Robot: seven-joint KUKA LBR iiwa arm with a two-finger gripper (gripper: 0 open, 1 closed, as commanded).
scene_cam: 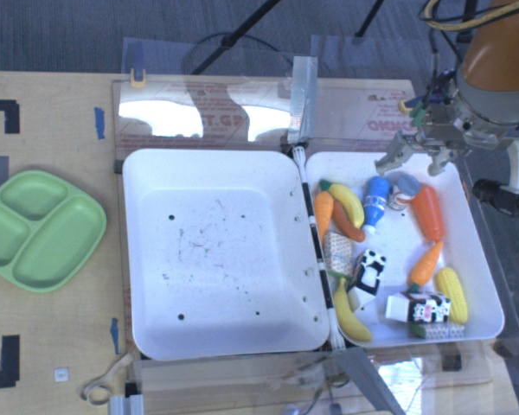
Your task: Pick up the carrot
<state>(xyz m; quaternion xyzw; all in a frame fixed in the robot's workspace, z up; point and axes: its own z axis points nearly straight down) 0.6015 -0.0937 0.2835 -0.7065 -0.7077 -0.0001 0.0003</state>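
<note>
Above the right bin's (483,258) far edge, 2 metal fingers (396,156) spread wide, smooth tapered orange carrot (425,264) well below.

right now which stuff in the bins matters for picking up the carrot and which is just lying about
For the job:
- carrots: one at the right bin's right side, a smaller one below it, one at the left edge
- hand, above the right bin's far edge

Lying about:
- bananas
- corn cob
- blue bottle
- cow-print carton
- green divided plate
</note>
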